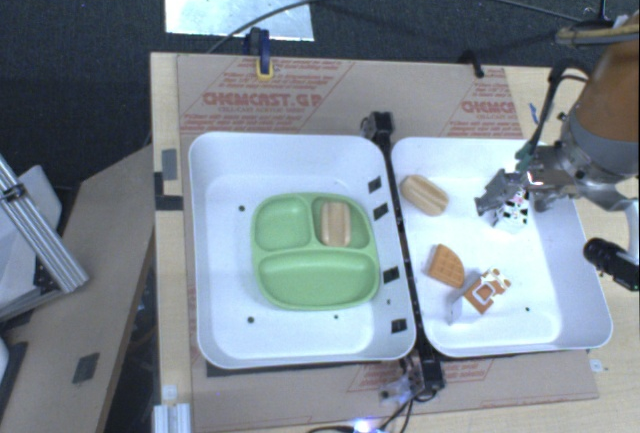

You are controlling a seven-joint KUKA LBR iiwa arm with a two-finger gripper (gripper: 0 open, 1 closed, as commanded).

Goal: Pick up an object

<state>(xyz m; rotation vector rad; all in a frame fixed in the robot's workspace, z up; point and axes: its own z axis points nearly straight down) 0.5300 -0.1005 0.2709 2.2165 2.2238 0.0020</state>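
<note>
Two shallow white bins sit side by side on the bench in the camera view: the left white bin [215, 221] and the right white bin [575, 306]. Inside the left one lies a green three-compartment plastic plate [290, 276], with a tan hot-dog-shaped toy [334, 222] in its upper right compartment. The right one holds three loose candidates: a tan bread-roll-shaped toy [424, 194] near its upper left corner, an orange wedge-shaped toy [446, 265] below that, and a small orange-and-white block toy [484, 290] just beside the wedge, toward the front wall.

The grey arm with its orange band [610, 101] reaches in from the right, and the end effector [505, 202] hangs over the upper middle of the right bin. Whether its jaws stand wide or narrow I cannot tell; the dark metal and a speckled black-and-white patch blur together there. Nothing can be made out between them.

As for risk, the end effector looks apart from all three toys, nearest the roll, so a straight descent would probably close on bare bin floor. The roll's rounded form could slip from a pinch, and the wedge and block lie close enough that a grasp at one may nudge the other.
</note>
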